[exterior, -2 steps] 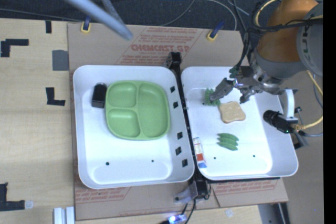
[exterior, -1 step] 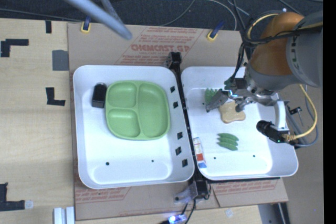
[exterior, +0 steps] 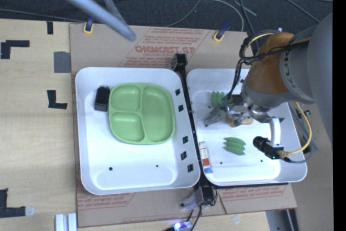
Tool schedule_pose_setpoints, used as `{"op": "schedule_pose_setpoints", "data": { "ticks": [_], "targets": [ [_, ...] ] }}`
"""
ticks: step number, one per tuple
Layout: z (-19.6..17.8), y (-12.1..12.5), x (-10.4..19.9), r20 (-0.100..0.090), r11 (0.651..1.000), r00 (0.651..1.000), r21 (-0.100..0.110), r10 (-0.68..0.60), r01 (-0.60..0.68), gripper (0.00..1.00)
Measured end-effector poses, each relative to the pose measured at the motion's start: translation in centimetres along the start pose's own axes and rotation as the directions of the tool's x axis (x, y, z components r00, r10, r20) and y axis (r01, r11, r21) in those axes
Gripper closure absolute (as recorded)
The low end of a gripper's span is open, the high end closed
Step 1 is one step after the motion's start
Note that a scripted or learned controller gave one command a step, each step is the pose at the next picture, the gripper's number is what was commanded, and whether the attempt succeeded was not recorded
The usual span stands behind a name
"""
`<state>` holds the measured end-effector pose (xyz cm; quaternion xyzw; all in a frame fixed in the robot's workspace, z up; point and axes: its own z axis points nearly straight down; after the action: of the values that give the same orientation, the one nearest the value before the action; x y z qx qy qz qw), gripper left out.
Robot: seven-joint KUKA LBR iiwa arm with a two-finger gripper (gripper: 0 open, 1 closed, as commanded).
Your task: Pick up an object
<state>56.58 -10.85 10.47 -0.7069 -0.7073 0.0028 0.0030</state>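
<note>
In the right bin (exterior: 281, 170) lie a green pea pod (exterior: 234, 144) near the middle, a small dark green leafy piece (exterior: 217, 98) toward the back left, and a thin white and red tube (exterior: 204, 155) along the left wall. My gripper (exterior: 231, 114) hangs low over the bin's middle, between the leafy piece and the pea pod, under the orange wrist band (exterior: 267, 70). A grey piece (exterior: 213, 116) juts out to its left, and I cannot tell whether it is part of the gripper or a loose object.
The left bin (exterior: 86, 159) holds a light green divided plate (exterior: 142, 113) and a small black block (exterior: 101, 98) to the plate's left. A divider with black clips (exterior: 186, 132) runs between the bins. Cables (exterior: 292, 151) trail from the wrist over the right bin's right side.
</note>
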Motion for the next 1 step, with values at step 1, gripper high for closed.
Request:
{"op": "schedule_pose_setpoints", "data": {
  "ticks": [1],
  "targets": [
    [1.78,0.16,-0.14,0.005,1.0,1.0,-0.013,0.0,0.0,0.0]
  ]
}}
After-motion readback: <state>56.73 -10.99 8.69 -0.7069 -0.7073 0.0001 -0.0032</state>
